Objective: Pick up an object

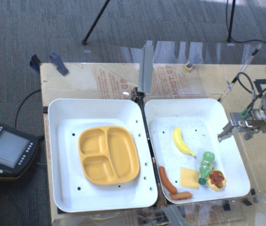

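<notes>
Nothing was picked yet: the gripper (pixel 225 134) hung over the right bin (pixel 196 106) edge, its opening unclear to me, holding nothing; the banana (pixel 182 142) lay untouched.

Just below my fingers, the right bin (pixel 196 108) looks like smooth white plastic with a soft sheen. Further in, the banana (pixel 182 142) and green bottle (pixel 205 167) read as glossy toy plastic. Far across from me, the yellow divided plate (pixel 108 154) looks matt plastic; the bench (pixel 95 81) beneath looks like pale wood under clear film.
</notes>
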